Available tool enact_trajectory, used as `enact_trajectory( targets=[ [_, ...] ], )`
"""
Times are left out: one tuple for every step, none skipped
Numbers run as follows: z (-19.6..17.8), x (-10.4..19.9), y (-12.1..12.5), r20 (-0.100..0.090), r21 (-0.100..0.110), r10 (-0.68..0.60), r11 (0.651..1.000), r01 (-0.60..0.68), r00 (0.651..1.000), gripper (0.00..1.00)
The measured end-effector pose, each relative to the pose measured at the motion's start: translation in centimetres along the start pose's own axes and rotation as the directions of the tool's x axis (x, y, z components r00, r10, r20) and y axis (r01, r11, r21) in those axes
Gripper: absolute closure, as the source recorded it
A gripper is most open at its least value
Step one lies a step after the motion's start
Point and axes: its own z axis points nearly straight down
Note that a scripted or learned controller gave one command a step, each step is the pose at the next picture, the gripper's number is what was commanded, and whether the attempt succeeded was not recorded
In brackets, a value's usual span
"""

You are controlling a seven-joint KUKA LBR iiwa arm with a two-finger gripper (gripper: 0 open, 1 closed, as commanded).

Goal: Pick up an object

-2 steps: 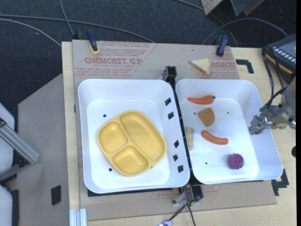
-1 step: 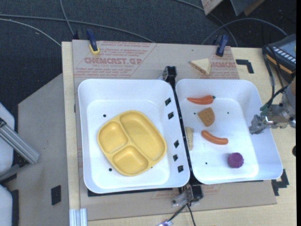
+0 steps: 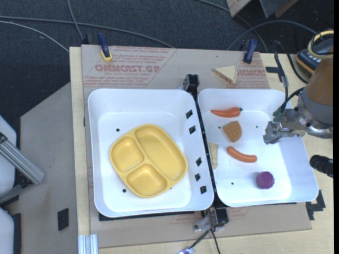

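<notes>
The right bin (image 3: 296,192) holds an orange-red carrot (image 3: 226,111) at its back, a brown cracker (image 3: 232,131) just below it, an orange sausage (image 3: 241,154) in the middle, a purple round fruit (image 3: 265,180) toward the front, and a pale wedge (image 3: 213,155) against the left wall. My gripper (image 3: 274,133) hangs over the right half of this bin, to the right of the cracker and above the sausage's right end. I see nothing between its fingers.
The left bin (image 3: 100,110) holds a yellow divided plate (image 3: 148,160). A sandwich triangle (image 3: 226,74) lies on the cardboard behind the right bin. Blue clamps (image 3: 104,47) and cables sit along the back edge. A black divider (image 3: 200,136) separates the bins.
</notes>
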Motion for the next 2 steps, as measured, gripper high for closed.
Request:
enact_trajectory(
  targets=[
    [0.1,5.2,0.4,-0.002,0.005,0.0,1.0,0.0,1.0,1.0],
    [1.1,10.1,1.6,-0.001,0.005,0.001,1.0,-0.001,1.0,1.0]
  ],
)
